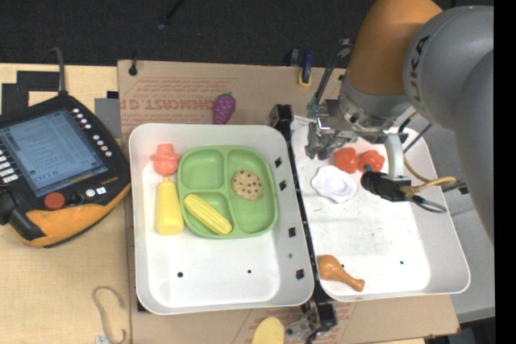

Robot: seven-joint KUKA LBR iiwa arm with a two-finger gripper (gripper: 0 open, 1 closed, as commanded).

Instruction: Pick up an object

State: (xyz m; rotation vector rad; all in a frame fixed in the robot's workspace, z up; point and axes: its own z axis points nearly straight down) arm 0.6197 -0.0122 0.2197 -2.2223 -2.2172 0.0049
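green tray [266, 215] with cookie [247, 184] and corn [208, 213]; end effector [319, 142] grip unclear

The end effector [319, 142] hangs over the right bin [419, 254] beside a red toy [347, 159].

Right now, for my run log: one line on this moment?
tool: over right bin | nearest: tomato | grasp: unclear

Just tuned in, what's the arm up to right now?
The gripper is down at the far end of the right bin, next to the red toy pepper and the white fried egg. Nothing can be seen between its fingers. A toy drumstick lies near that bin's front. The left bin holds a green divided plate with corn and a cookie.
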